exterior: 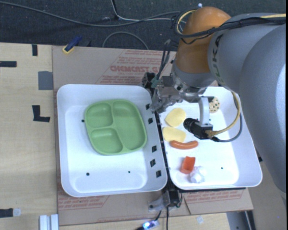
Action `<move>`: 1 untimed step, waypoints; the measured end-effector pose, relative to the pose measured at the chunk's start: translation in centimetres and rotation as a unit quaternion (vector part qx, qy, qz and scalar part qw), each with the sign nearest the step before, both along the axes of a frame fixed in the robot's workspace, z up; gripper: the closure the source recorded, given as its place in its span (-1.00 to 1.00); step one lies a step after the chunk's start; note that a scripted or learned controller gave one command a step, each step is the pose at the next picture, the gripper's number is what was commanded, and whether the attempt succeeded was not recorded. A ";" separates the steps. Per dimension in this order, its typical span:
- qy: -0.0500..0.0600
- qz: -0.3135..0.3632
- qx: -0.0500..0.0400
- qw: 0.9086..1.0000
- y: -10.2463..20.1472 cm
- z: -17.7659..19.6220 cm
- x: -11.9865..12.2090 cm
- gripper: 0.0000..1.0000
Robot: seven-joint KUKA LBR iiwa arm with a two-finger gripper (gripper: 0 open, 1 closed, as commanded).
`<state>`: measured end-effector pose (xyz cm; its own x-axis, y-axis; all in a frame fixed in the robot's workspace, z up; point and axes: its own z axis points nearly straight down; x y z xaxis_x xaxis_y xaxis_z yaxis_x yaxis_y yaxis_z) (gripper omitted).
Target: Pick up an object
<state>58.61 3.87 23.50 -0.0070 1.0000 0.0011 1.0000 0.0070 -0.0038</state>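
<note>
My gripper (159,101) hangs over the left rim of the right bin (240,169), close to the divider between the two bins. Just to its right lies a pale yellow piece (175,116), with a second yellow piece (173,134) below it. A red sausage (184,145) lies under those, then an orange-red block (187,164) and a small white crumpled lump (197,177). A speckled cookie (213,105) sits partly behind the wrist. Nothing shows between the gripper's tips.
The left bin (72,176) holds a green divided plate (115,127). A black plug on a yellow cable (198,127) hangs from the arm over the right bin. The arm's grey body covers the right side of the view.
</note>
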 end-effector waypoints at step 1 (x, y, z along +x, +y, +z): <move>0.000 0.000 0.000 1.000 4.1 -0.1 2.4 1.00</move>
